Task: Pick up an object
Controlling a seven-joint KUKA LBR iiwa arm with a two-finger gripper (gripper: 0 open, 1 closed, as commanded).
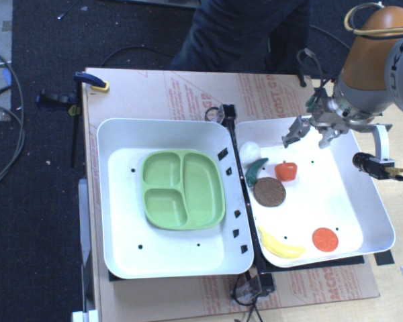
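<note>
Cardboard (pixel 188 96) under the bins bears red print, too blurred to read. The gripper (pixel 314 133) hangs over the right bin (pixel 363 200) with jaws spread, holding nothing. Below lie a glossy red tomato (pixel 286 171), brown disc (pixel 269 192), curved yellow banana (pixel 281 245), orange round slice (pixel 325 239). A green three-part plastic plate (pixel 183 190) sits in the left bin (pixel 114 180).

Dark speckled carpet floor (pixel 33 200), pale cardboard-topped bench (pixel 168 92), black cables (pixel 3 113) at left
</note>
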